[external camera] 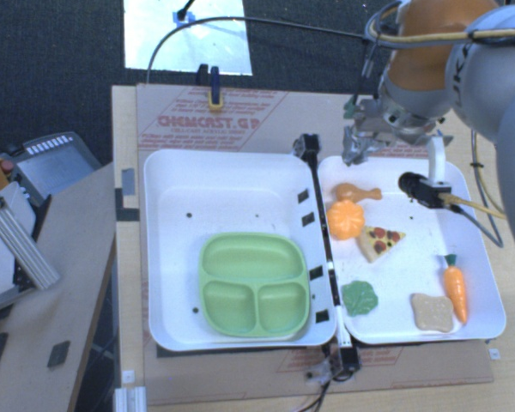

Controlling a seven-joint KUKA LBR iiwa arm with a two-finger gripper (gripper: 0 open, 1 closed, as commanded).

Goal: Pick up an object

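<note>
- Camera view, nearest edge first: slice of toast (433, 312) at the lower right of the right bin (489, 316), lying flat.
- Just beside it, to its right: toy carrot (456, 291), orange with a green top, pointing down-frame, tip close to the toast.
- Left of those, near the divider: green broccoli-like piece (360, 298), well apart from the toast.
- In the left bin (167, 221), lower centre of the frame: green sectioned plate (254, 283), three compartments, lying flat.
- Farther up in the right bin: pizza slice (378, 241), just beside and right of an orange pumpkin-like toy (345, 220); could not tell whether touching.
- Above the pumpkin: drumstick-shaped piece (357, 193), lying sideways, near it.
- Right of the drumstick: black fitting with a yellow cable (421, 189), over the right bin's upper part.
- Farthest, upper right of the frame: gripper (359, 151) hung over the right bin's far rim, above the drumstick and apart from it.
- Jaws: could not tell how far open; seen too small and dark against the rim; nothing seen between them.
- Behind both bins: cardboard sheet (208, 120) with red lettering, a small yellow clamp (215, 88) on its far edge.
</note>
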